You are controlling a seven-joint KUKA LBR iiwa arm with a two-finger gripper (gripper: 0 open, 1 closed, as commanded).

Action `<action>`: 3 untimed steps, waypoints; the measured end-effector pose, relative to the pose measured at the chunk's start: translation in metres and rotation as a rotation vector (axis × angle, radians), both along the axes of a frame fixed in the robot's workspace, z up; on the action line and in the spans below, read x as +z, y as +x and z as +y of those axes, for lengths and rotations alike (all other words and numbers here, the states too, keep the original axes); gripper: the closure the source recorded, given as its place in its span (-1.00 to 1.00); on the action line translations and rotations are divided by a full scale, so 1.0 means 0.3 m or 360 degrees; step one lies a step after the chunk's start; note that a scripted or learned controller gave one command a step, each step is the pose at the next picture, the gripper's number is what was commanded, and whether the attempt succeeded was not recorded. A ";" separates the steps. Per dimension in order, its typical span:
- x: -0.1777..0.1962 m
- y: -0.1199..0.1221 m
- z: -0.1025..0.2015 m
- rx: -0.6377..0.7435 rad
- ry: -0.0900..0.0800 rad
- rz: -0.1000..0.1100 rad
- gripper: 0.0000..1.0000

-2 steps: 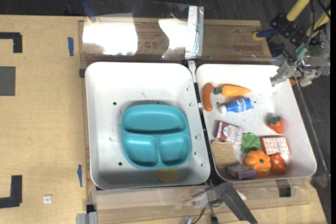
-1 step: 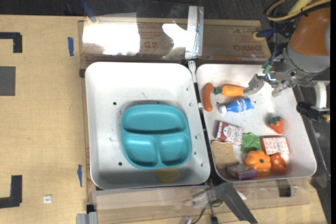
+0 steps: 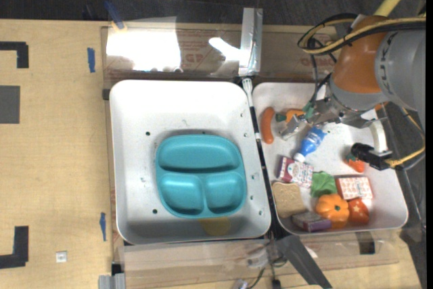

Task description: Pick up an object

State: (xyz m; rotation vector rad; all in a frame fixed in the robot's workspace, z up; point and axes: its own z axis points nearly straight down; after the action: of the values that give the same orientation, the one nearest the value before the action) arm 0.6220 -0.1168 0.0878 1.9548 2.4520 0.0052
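1. Setting: I see a tan desk (image 3: 47,166) carrying two white bins side by side. The left bin (image 3: 128,112) holds a teal divided tray (image 3: 200,172). The right bin (image 3: 392,213) holds the clutter of small items.
2. Arm: grey, with an orange band, reaching in from the right over the far part of the right bin.
3. Hand (image 3: 310,120): low over the bin's upper middle. I cannot tell whether it is released or clenched, and nothing is visibly grasped.
4. Nearest candidate: a blue-and-white bottle (image 3: 311,143), just below the hand in the picture. Its long axis runs on a slant, upper right to lower left.
5. Other stock: an orange-red sausage-shaped piece (image 3: 268,126) to the hand's left, and a small pumpkin (image 3: 333,208) well apart at the near edge.
6. Judgement: I rate the bottle the closest pick, best gripped across its slanted axis.
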 end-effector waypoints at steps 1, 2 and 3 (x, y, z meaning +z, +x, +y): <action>0.040 0.006 -0.004 -0.0005 -0.0001 -0.0011 1.00; 0.038 0.004 -0.004 -0.0005 -0.0001 -0.0008 -1.00; 0.076 0.009 -0.007 -0.0008 -0.0001 -0.0017 1.00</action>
State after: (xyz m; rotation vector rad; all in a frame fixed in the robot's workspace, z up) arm 0.6246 -0.1190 0.1106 1.9557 2.4400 0.0143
